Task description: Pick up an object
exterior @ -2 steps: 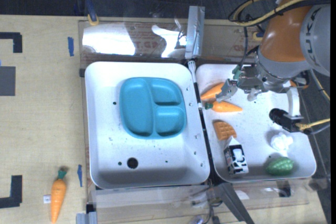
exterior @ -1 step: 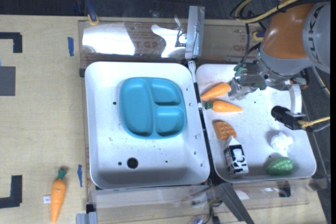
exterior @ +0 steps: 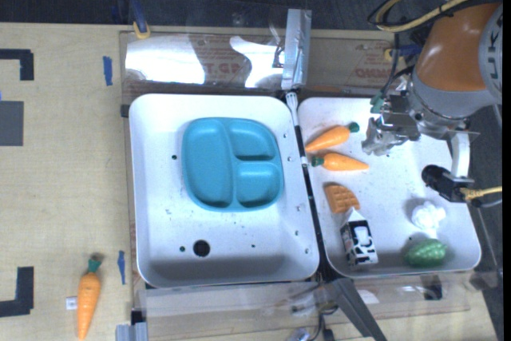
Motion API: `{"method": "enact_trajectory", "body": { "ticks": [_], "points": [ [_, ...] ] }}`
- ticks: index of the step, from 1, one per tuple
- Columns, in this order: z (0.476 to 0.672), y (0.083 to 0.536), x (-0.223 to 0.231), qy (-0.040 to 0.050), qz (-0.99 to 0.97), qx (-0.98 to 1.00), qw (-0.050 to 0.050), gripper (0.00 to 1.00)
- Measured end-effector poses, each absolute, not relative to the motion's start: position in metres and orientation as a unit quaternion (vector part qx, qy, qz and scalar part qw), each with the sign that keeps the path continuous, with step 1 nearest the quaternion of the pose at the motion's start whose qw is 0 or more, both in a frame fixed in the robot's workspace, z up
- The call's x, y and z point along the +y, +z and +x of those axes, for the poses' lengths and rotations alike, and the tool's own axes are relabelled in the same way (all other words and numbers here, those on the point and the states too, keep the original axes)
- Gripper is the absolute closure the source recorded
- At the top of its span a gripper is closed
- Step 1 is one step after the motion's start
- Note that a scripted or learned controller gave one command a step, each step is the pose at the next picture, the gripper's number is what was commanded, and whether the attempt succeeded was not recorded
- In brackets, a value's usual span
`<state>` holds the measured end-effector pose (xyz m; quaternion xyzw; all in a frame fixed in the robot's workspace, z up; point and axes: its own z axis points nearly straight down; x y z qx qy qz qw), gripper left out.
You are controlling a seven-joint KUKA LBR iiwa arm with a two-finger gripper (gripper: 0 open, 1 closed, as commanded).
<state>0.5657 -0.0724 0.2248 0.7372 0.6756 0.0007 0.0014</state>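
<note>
While the bench [exterior: 56, 196] spread wide and pale under everything, two white bins sat side by side on it. The left bin [exterior: 152, 235] held a blue divided plate [exterior: 231, 162] near its middle. The right bin [exterior: 463, 239] held the smaller things, and the grey arm [exterior: 459, 60] with its orange band reached over that bin's upper right part. Its end effector [exterior: 385, 133] hung just above the bin floor near the top, right of the carrots; whether it was released or clenched could not be told from this angle, and nothing was seen in it. Two carrots [exterior: 329, 138] lay near the bin's left wall, one above the other [exterior: 345, 163]. Below them lay an orange ridged piece [exterior: 342, 196], then a black and white block [exterior: 359, 242]. A green lumpy thing [exterior: 425, 252] sat near the lower right corner, with a small white thing [exterior: 429, 214] just above it. A third carrot [exterior: 88, 295] lay on the bench, well left of the bins.
</note>
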Motion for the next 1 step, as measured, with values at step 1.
{"method": "enact_trajectory", "body": {
  "ticks": [1],
  "points": [
    [0.5656,0.2244,-0.0723,0.0004,0.737,0.676,0.001,0.0]
  ]
}}
